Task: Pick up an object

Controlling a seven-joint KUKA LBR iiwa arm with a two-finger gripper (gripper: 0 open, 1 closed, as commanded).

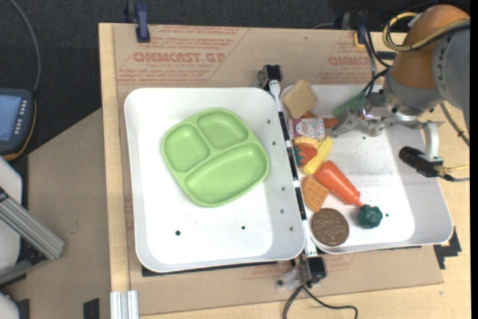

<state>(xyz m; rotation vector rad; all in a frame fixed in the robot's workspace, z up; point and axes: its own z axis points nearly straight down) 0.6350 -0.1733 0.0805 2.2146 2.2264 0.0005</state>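
While the green divided plate (pixel 216 156) sits smooth and glossy in the left bin (pixel 149 183), the toys crowd the right bin's (pixel 418 217) left side: a tan bread slice (pixel 299 96), yellow corn (pixel 321 154), an orange carrot (pixel 340 182) lying slantwise, a brown cookie (pixel 329 226). The gripper (pixel 364 118) hangs right of the bread, far of the carrot; whether its jaws are parted I cannot tell.

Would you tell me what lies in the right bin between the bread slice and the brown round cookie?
In the camera view, between the bread slice and the cookie lie a snack packet, yellow banana, carrot and waffle.
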